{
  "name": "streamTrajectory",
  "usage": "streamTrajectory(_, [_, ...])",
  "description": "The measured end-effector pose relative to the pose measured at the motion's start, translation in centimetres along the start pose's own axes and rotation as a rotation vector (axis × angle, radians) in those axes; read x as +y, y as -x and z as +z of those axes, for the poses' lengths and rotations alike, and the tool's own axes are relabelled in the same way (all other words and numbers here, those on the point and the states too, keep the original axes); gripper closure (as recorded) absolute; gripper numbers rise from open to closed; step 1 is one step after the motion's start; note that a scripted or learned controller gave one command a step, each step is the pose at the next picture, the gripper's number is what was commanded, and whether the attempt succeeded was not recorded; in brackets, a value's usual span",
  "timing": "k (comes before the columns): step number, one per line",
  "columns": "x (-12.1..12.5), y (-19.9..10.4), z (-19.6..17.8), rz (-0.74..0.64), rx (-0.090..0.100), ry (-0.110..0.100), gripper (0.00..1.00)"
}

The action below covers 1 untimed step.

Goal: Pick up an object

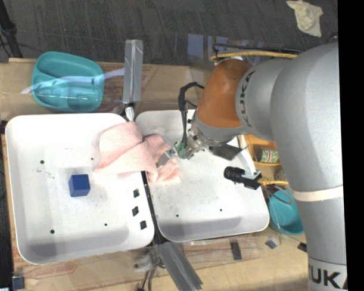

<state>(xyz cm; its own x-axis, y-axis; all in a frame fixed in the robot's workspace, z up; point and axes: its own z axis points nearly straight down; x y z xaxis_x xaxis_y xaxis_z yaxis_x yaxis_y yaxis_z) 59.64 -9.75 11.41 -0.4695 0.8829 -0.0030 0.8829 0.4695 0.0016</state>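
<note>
The arm fills the right side of the frame, its orange band sitting above the upper part of the right bin. The gripper is low in that bin's upper left corner, at the right edge of a pink cloth. It appears to touch the cloth there, but the view is too slanted and the tip too small to tell whether the pincer is apart, together, or clamped on the fabric.

The pink cloth is crumpled and lies across the divide between the two bins. Its larger part rests in the upper right of the left bin, and a smaller fold hangs down into the right bin just below the gripper. A blue cube sits on the floor of the left bin, left of centre and well apart from the cloth. Three small dark squares mark the inner slope of the left bin beside the divide.

Outside the bins, a teal plastic container lies on the bench at the upper left of the frame, and a grey strip stands just to its right, above the cloth. A teal bowl shows at the lower right corner of the right bin, partly behind the arm. A pale crumpled rag lies on the dark floor at the upper right.
</note>
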Motion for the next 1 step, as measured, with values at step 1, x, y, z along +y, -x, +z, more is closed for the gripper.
streamTrajectory(1, [0.0, 0.0, 0.0, 0.0, 0.0, 0.0, 0.0])
